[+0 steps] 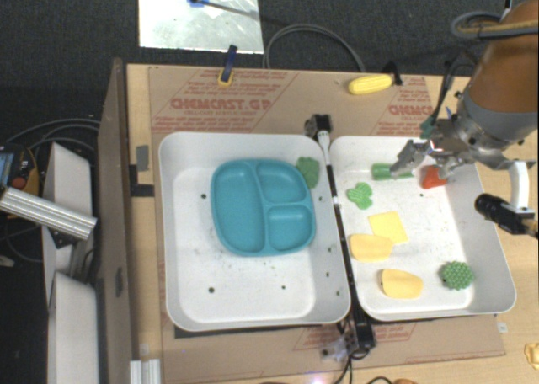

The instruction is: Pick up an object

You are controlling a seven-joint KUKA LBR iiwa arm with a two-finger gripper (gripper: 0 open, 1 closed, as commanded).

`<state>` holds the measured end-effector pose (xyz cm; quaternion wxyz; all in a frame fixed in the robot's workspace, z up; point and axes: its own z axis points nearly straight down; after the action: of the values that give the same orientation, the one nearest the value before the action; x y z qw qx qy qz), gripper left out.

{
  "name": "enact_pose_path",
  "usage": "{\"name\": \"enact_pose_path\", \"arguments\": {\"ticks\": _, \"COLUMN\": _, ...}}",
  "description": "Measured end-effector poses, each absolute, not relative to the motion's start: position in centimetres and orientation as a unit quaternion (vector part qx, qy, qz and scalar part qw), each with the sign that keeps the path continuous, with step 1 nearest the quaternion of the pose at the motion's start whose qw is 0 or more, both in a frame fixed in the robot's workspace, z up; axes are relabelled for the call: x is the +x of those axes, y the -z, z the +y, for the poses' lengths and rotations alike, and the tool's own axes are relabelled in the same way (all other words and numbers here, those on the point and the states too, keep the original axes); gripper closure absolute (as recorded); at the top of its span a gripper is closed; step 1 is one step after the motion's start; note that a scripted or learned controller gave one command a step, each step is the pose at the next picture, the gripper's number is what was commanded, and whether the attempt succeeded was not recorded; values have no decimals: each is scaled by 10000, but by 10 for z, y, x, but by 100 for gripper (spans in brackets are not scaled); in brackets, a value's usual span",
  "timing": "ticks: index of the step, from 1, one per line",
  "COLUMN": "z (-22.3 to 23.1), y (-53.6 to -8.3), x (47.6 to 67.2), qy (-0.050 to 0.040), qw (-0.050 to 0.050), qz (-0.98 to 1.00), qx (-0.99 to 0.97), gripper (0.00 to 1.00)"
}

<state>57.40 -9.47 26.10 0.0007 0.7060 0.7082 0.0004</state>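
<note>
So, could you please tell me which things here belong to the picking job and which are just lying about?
For the job:
- two-finger gripper
- small green cylinder
- small red piece
- green leafy piece
- flat yellow square
- yellow rounded pieces
- bumpy green ball

Lying about:
- blue divided plastic plate
- green lump beside the plate
- yellow object on the cardboard
</note>
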Motion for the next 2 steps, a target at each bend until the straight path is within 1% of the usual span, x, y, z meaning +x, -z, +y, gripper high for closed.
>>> {"name": "enact_pose_path", "arguments": {"ticks": 1, "z": -114, "y": -190, "x": 568, "qy": 17, "qw": -18, "qz": 7069, "qx": 7074, "gripper": 0}}
{"name": "enact_pose_path", "arguments": {"ticks": 2, "z": -130, "y": -80, "x": 653, "qy": -8, "qw": 22, "qz": 7094, "qx": 7048, "gripper": 0}}
